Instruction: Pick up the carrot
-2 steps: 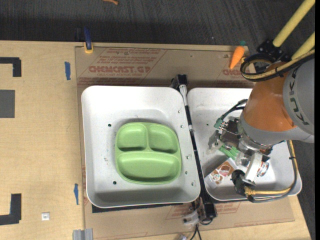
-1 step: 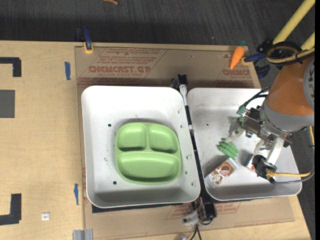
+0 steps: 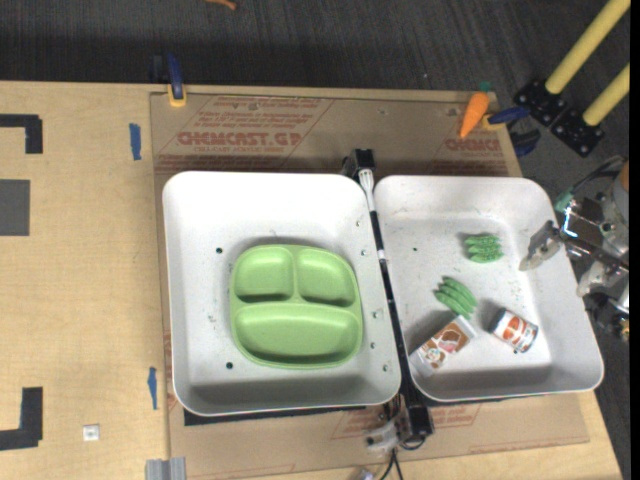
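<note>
The carrot wasn't even in a bin: it sat on the cardboard just behind the right bin, near its back right corner and beside a blue clamp. Its long axis ran slightly off vertical in the camera view, green top pointing away, orange tip pointing down-left toward the bin. The gripper hung over the bin's right wall, and honestly I couldn't tell how it was set. My worry was it closing on the green veggies nearby instead, or knocking the clamp while reaching out past the rim.
</note>
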`<state>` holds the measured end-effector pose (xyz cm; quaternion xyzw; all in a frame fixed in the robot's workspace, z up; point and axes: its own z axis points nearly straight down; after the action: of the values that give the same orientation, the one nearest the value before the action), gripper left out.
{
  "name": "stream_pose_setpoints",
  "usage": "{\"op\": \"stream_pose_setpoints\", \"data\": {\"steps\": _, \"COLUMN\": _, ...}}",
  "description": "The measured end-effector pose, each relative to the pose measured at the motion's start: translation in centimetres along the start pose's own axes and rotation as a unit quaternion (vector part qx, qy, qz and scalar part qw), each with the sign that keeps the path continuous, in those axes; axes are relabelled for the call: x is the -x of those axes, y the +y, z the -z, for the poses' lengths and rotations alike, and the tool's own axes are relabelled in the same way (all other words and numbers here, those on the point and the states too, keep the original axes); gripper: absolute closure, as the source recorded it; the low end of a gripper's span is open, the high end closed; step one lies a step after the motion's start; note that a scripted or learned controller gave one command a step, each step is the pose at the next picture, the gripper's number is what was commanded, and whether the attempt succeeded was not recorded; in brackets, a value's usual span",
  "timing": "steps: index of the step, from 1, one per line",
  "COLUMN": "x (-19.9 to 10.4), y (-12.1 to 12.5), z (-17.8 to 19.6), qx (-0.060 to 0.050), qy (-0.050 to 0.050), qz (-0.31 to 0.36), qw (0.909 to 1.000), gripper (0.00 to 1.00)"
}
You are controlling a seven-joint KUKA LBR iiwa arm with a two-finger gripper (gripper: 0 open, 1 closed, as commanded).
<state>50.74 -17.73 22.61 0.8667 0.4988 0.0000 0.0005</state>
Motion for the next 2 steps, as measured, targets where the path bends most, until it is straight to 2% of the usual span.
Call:
{"op": "stream_pose_setpoints", "data": {"steps": 1, "x": 4.8, "y": -0.5, "z": 0.2, "qx": -0.001, "qy": 0.000, "qz": -0.007, "qw": 1.0000, "gripper": 0.00}}
{"op": "stream_pose_setpoints", "data": {"steps": 2, "x": 4.2, "y": -0.9, "z": -2.1, "qx": -0.002, "qy": 0.000, "qz": -0.146, "qw": 0.9892, "gripper": 0.00}}
